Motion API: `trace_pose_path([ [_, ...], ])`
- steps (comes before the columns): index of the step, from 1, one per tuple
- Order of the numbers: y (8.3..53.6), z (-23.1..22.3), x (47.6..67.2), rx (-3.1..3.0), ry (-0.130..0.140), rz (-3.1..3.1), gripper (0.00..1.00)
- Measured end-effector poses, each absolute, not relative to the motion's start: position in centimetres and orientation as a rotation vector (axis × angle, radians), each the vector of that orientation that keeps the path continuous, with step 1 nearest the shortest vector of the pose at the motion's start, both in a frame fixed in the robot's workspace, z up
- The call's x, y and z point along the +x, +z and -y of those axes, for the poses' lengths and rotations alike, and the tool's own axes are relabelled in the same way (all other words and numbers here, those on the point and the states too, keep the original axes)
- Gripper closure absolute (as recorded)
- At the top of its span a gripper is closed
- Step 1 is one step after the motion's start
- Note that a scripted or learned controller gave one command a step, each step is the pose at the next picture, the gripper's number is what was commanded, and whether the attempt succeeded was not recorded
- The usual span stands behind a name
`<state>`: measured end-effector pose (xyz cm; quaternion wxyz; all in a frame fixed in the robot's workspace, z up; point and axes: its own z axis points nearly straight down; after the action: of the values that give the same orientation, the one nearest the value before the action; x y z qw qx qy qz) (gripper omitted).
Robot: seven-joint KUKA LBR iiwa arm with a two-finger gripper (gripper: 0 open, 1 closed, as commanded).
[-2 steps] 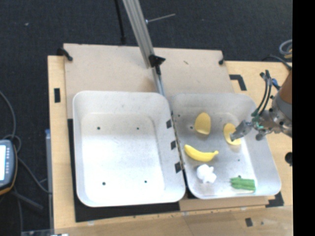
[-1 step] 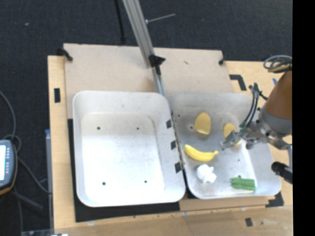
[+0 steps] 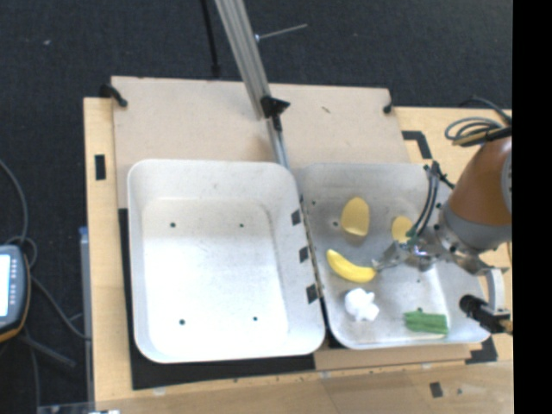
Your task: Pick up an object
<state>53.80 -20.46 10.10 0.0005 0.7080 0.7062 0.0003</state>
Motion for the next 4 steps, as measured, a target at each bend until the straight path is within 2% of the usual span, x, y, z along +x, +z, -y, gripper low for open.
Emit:
trace_pose_path([
  [1,11.6,20.6,54.1,2.223,0.011,-2.206,1.00],
  [3,22.0,20.4,54.0,2.212,0.006,-2.221,1.00],
  [4,24.3,20.5,54.2,2.212,0.005,-2.224,1.00],
])
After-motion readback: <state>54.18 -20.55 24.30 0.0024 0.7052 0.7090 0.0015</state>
